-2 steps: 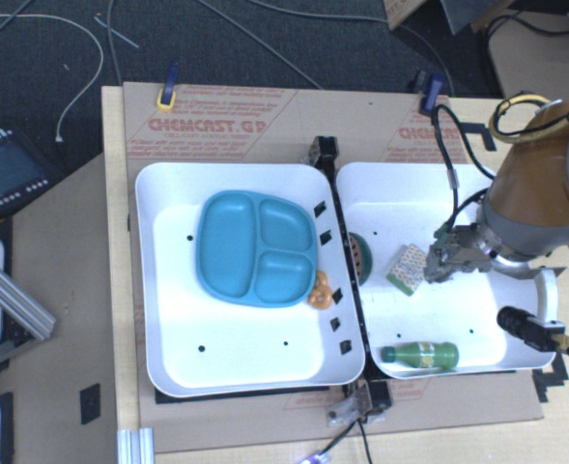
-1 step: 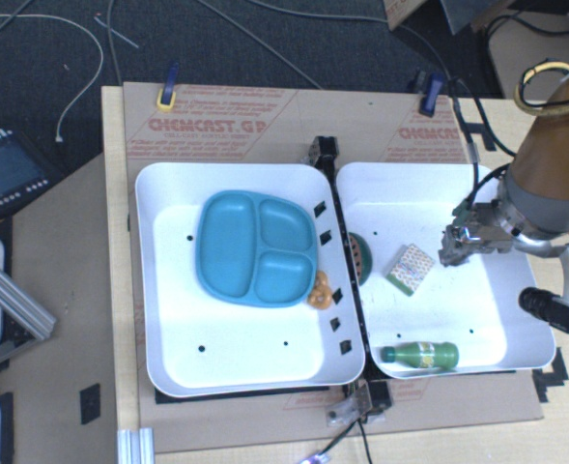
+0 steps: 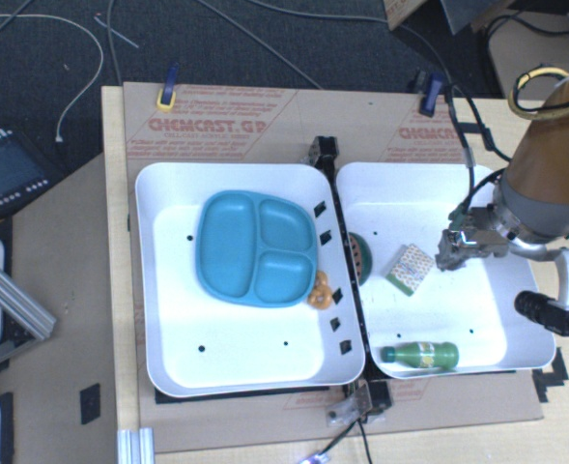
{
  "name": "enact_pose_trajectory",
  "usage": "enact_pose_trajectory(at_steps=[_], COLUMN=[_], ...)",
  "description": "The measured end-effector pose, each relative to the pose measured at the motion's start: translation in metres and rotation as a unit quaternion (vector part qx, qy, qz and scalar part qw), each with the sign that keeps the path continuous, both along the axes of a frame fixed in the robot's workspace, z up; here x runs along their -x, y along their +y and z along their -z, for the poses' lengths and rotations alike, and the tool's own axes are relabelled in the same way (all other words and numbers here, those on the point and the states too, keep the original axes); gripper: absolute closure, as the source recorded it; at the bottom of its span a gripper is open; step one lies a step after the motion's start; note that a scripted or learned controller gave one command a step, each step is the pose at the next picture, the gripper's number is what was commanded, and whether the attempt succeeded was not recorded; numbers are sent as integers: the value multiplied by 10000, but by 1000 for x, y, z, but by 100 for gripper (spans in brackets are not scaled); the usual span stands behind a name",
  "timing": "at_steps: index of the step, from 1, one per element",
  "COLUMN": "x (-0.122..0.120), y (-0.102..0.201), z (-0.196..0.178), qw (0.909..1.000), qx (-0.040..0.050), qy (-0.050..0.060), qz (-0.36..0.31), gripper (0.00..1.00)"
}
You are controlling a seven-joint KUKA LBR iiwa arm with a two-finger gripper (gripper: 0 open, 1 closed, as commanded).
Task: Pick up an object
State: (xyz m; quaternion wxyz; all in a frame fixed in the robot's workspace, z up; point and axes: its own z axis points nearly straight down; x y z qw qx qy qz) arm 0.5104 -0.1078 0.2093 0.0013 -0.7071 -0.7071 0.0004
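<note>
Arm (image 3: pixel 545 177) is being held over the right bin (image 3: pixel 477 346), reaching in from the right, with the gripper (image 3: pixel 455 249) poised low above the bin floor. Whether the fingers are open or closed cannot be told; they are being seen as a dark cluster with nothing visible between them. A small speckled packet (image 3: pixel 410 268) is lying just left of the gripper, apart from it. A green bottle (image 3: pixel 421 357) is lying on its side near the bin's front edge. A dark round thing (image 3: pixel 359 256) is sitting against the left wall. In the left bin (image 3: pixel 168 336), a blue plate (image 3: pixel 256 248) is resting, with an orange item (image 3: pixel 320 293) touching its right rim.
</note>
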Motion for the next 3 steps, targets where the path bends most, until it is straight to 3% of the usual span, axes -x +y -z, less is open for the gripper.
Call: enact_pose_trajectory(at_steps=[1, 3], x=[-5, -4], y=[57, 171], z=[7, -18], qw=[10000, 10000], qx=[-13, -9], qy=[3, -19], qz=[-30, -36], gripper=[100, 100])
